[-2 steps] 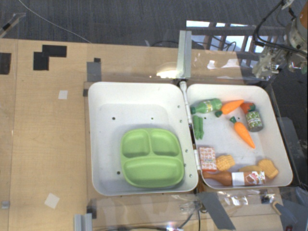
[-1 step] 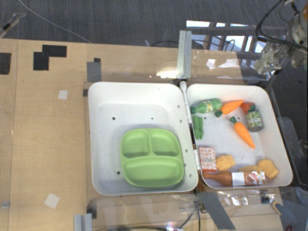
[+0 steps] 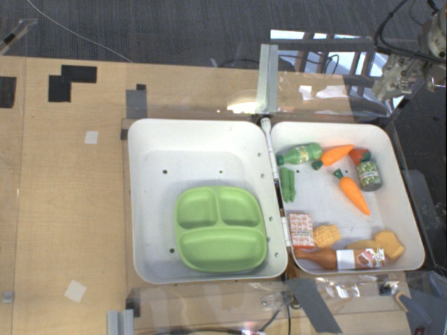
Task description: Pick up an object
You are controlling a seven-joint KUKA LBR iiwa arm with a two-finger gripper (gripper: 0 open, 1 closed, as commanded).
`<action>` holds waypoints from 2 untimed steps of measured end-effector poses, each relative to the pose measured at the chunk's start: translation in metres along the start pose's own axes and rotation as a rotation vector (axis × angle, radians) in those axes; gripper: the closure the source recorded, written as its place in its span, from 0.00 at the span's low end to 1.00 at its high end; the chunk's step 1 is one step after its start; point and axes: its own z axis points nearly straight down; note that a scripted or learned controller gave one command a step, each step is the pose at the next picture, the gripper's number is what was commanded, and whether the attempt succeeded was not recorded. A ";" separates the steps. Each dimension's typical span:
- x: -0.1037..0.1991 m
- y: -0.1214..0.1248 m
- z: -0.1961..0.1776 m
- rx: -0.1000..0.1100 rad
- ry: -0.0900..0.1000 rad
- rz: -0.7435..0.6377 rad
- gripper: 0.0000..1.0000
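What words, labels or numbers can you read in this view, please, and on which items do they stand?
None can be read.
Green bottle: label too blurred.
Dark jar: label too small.
Red-and-white packet: print unreadable.
Brown sauce bottle: red-and-white label blurred.
Green divided plate: no text.

The robot's arm [image 3: 429, 19] sits at the upper right corner of the camera view, raised and drawn back. Its gripper [image 3: 399, 79] hangs there; the jaws' state cannot be made out.
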 end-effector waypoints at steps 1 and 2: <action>0.074 -0.046 0.048 -0.019 0.143 -0.023 1.00; 0.069 -0.044 0.034 -0.018 0.129 -0.028 1.00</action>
